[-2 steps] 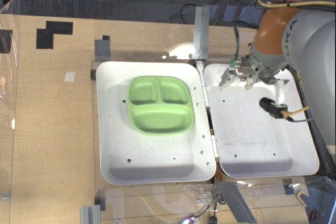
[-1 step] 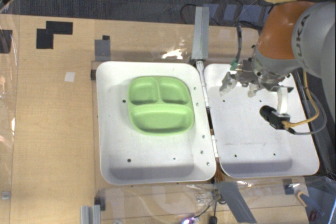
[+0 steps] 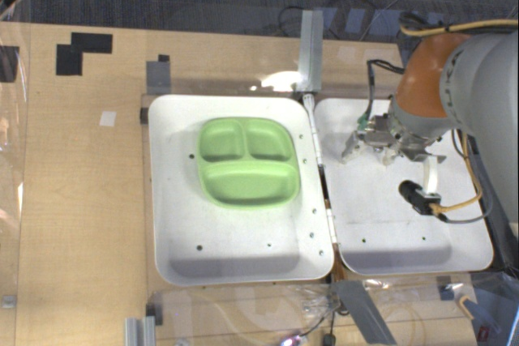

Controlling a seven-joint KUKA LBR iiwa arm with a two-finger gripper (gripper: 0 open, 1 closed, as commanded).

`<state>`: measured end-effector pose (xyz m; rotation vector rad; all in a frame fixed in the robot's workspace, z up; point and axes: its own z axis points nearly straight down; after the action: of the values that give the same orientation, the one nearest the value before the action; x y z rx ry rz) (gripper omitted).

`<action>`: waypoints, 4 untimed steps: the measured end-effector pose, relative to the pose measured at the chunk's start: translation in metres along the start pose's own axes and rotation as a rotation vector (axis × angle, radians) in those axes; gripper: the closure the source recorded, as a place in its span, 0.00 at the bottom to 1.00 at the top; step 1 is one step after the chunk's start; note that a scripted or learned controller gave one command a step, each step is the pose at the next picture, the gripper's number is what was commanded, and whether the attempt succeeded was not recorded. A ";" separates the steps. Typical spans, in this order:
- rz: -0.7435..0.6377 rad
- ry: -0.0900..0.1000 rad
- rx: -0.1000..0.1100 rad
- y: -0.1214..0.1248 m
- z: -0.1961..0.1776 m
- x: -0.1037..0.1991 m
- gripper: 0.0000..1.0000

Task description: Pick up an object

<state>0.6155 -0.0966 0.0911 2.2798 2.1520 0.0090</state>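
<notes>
A green divided plate (image 3: 246, 160) lies flat in the middle of the left bin (image 3: 174, 243), its three compartments facing up. My gripper (image 3: 369, 151) hangs over the upper part of the right bin (image 3: 405, 251), well to the right of the plate and past the wall between the bins. Its fingers stand apart, and I see only white bin floor between them. The grey arm with its orange band (image 3: 423, 81) reaches in from the right and covers the bin's upper right corner.
A black plug on a yellow cable (image 3: 415, 197) hangs from the arm over the right bin's middle right. A metal post (image 3: 311, 44) rises behind the wall where the two bins meet. Light wooden bench (image 3: 73, 198) spreads out to the left.
</notes>
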 end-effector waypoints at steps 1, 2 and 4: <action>0.043 0.000 -0.002 0.049 0.003 0.010 0.00; 0.005 0.001 -0.003 0.019 0.001 0.006 0.00; 0.076 0.001 -0.010 0.056 -0.012 0.014 1.00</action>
<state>0.6724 -0.0859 0.1032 2.3545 2.0600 0.0208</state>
